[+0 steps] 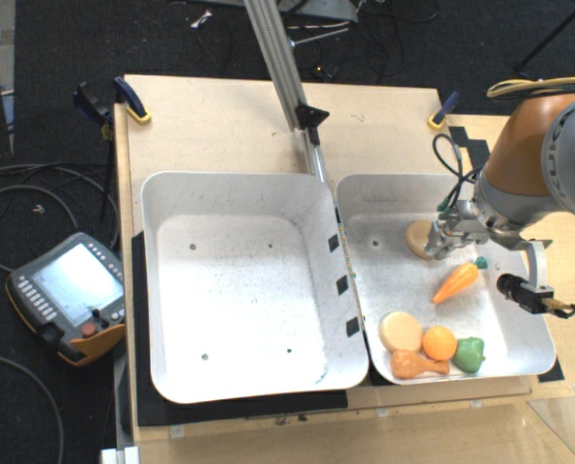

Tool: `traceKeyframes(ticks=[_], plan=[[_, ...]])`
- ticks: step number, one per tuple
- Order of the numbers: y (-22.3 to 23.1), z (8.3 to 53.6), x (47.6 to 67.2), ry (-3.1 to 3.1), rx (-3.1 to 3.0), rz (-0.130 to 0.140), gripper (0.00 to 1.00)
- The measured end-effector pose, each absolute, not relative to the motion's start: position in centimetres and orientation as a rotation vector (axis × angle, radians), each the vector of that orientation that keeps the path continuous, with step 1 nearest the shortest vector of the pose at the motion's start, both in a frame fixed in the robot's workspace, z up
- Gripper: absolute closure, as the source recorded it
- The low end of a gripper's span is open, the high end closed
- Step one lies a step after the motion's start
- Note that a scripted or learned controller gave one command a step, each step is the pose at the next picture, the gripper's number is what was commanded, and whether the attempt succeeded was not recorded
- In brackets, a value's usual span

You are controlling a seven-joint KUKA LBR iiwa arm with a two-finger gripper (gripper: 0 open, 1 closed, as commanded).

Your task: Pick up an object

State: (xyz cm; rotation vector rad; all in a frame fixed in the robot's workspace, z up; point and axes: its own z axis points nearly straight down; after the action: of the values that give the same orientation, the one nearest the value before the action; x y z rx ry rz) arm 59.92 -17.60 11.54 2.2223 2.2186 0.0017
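The right bin holds several toy foods. A tan round piece lies near its middle, and my gripper is down right against its right side. Just below the gripper lies an orange carrot with a green tip. Along the bin's front edge sit a pale round disc, an orange ball, a green pepper and an orange pear-shaped piece. The grey arm with its orange band comes in from the right.
The left bin lies beside the right one. A slanted metal pole rises from the divide between the bins. A teach pendant rests on the floor at left. Clamps sit on the bench's back corners.
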Motion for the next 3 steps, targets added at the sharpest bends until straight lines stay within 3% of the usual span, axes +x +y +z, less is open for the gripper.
traceKeyframes(ticks=[2,3], plan=[[-18.4,21.6,60.2,2.219,2.214,0.005,1.00],[-13.7,22.2,60.0,2.226,2.217,0.002,1.00]])
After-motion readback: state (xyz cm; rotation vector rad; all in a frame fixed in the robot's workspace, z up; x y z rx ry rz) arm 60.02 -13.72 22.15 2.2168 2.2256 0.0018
